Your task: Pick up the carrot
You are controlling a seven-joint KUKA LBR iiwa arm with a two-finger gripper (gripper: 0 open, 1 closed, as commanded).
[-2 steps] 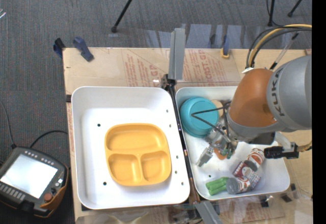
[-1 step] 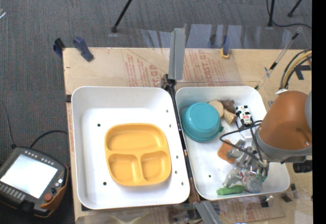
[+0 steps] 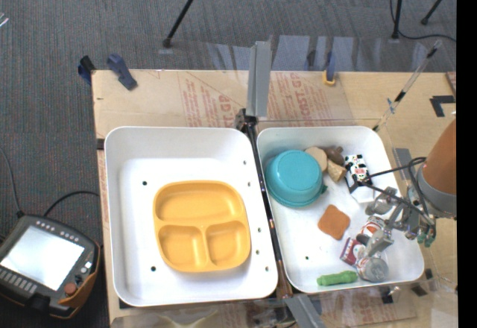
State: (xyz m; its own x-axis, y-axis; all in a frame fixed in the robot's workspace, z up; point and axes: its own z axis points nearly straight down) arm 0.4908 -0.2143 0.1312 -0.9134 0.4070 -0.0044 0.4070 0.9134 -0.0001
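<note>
Nothing in view has a clear carrot shape. The closest match is a flat orange-brown piece (image 3: 334, 221) lying on the floor of the right bin (image 3: 313, 133), and I cannot tell whether it is the carrot. My gripper (image 3: 375, 225) hangs low at the bin's right side, about a hand's width to the right of that piece. Its fingers (image 3: 380, 204) stand apart, open, over a red and white can (image 3: 356, 247) that lies on its side. Nothing is lifted between them.
A teal bowl (image 3: 296, 177) sits at the right bin's back left, with brown toy pieces (image 3: 328, 159) and a black and white toy (image 3: 358, 169) behind it. A green pod (image 3: 337, 279) lies by the front wall. The left bin (image 3: 127, 147) holds a yellow divided tray (image 3: 201, 225).
</note>
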